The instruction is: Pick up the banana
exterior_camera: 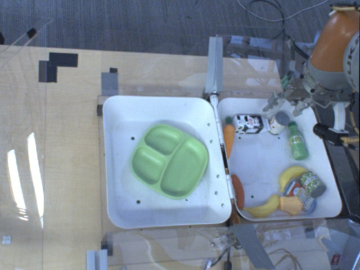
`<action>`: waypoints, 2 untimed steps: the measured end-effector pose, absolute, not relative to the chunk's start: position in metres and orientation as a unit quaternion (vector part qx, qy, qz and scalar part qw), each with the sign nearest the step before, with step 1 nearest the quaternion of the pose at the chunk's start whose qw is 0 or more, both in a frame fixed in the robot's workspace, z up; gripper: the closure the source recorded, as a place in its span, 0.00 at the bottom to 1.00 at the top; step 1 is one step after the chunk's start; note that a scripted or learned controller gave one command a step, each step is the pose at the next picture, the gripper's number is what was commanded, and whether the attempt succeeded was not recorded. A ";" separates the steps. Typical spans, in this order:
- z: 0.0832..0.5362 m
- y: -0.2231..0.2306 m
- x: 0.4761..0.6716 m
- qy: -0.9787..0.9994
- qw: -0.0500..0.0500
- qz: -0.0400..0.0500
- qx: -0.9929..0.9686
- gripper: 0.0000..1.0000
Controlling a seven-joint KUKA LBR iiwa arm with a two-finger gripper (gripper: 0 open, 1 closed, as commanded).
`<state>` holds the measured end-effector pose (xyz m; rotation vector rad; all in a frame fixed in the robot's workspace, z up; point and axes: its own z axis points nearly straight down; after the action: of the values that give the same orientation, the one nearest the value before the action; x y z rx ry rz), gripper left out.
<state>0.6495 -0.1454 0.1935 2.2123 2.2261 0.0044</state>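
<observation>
1. Light wood counter carries two shallow white bins side by side; dark carpet behind it.
2. Left bin: green divided plate near its middle, three compartments, tilted relative to the bin walls.
3. Right bin: banana at the near right, curved, touching a small can just beside it.
4. Second yellow curved piece lies along the near wall, touching a tan item.
5. Carrot and a red piece lie along the left wall.
6. Black-and-white carton, a small white cup and a green bottle sit toward the far side.
7. Gripper hangs over the bin's far right corner, above the cup, well apart from the banana.
8. Gripper fingers look spread, nothing between them.
</observation>
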 end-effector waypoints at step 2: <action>0.090 -0.167 0.531 0.766 0.005 0.003 0.642 0.00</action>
<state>0.5308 -0.1674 0.0896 2.0118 2.4009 0.0087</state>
